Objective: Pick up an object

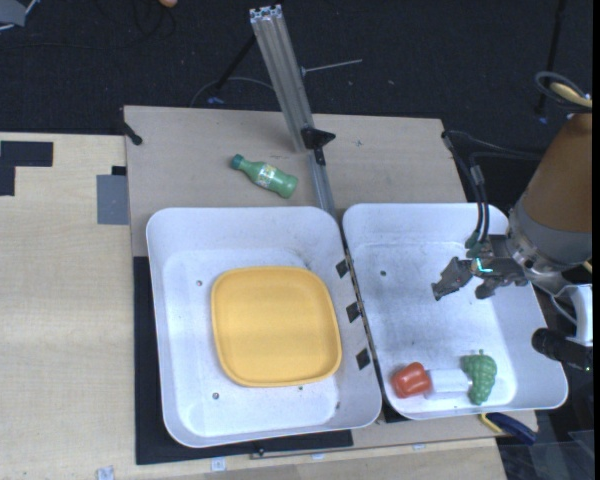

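The nearest candidates for a pick are the red pepper (411,379) and the green broccoli-like piece (479,376), both lying along the near wall of the right bin (410,238), close together with a pale item between them that I cannot identify; the gripper (467,280) hangs over the middle of that bin, well apart from both, its jaws looking spread open with nothing between them, though the view is dim there. In the left bin (175,233) a yellow plate (276,325) lies flat; a small green bottle (264,175) lies on its side on the tabletop (390,153) behind the bins, beside a slanted aluminium bar (286,68).

Risks from here: the two toys sit hard against the bin wall, so a descending finger may strike the rim or push a toy into the corner rather than straddle it; being so close, a grasp aimed at one could nudge the other; the rounded pepper may squirt out of closing jaws.
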Controlling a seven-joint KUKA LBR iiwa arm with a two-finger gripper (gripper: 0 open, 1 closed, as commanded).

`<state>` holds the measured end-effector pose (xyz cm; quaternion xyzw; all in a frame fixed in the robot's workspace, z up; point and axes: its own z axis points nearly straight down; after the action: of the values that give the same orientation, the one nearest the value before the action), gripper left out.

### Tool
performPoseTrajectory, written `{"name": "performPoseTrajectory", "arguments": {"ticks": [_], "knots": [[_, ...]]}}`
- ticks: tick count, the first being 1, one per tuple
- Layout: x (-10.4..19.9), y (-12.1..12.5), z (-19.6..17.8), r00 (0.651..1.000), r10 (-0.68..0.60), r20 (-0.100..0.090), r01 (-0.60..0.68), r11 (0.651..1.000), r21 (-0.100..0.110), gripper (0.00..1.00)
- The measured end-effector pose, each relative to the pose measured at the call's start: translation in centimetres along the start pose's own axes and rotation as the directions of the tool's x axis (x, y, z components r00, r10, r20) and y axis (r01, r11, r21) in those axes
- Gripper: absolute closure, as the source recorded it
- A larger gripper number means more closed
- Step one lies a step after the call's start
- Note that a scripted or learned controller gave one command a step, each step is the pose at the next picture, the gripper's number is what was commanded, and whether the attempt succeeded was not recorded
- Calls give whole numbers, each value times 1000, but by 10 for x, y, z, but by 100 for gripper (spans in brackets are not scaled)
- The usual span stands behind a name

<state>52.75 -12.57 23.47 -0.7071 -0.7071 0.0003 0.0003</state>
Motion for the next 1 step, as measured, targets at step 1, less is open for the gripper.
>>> {"name": "performPoseTrajectory", "arguments": {"ticks": [1], "knots": [[0,0,0,1000,0,0,0,1000,0,0]]}}
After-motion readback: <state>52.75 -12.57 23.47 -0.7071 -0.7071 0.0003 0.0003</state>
